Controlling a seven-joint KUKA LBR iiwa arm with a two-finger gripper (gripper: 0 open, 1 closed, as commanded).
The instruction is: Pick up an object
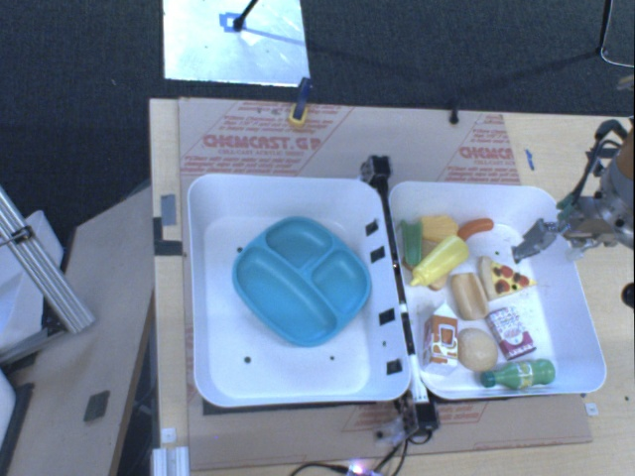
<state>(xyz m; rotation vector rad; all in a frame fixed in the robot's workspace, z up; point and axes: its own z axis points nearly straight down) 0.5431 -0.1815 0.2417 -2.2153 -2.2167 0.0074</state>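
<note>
The arm (613, 191) is grey metal with a small piece of orange showing above the wrist. Thin dark cables run along its wrist part. The gripper (531, 239) is grey too, with a darker, slim fingertip.

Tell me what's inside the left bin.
The left bin holds one blue sectioned tray, lying flat near its middle, its compartments bare. Small dark marks dot the bin floor around it. Whatever lies beneath the tray is covered.
</note>
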